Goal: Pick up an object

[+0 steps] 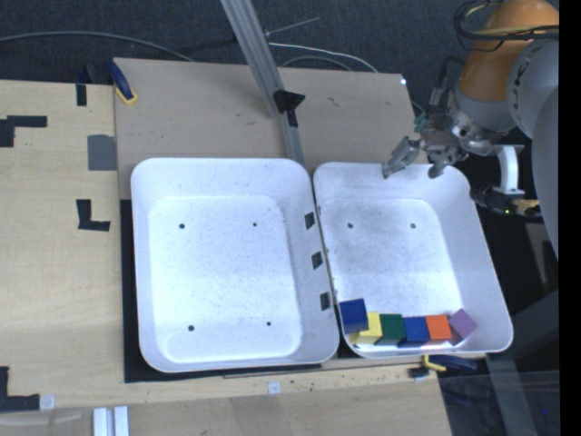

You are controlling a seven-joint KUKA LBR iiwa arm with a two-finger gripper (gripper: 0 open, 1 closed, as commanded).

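My claw [416,163] hangs spread apart with nothing between its fingers, over the far rim of the right bin [472,243]. The things to pick sit in a row along that bin's near wall: a blue block [352,313] on a yellow block [369,333], then green [391,327], another blue [416,330], orange [438,327] and purple [462,322]. The left bin [145,243] lies alongside.

Both bins, the left [154,243] and the right [472,243], are white with fine dark speckling and a few black dots. Along the right bin's near wall sit blocks: blue [353,314], yellow [369,332], green [391,327], blue [416,330], orange [438,327] and purple [462,322]. The bench [200,107] is pale tan; the arm [508,71] is grey with an orange band.
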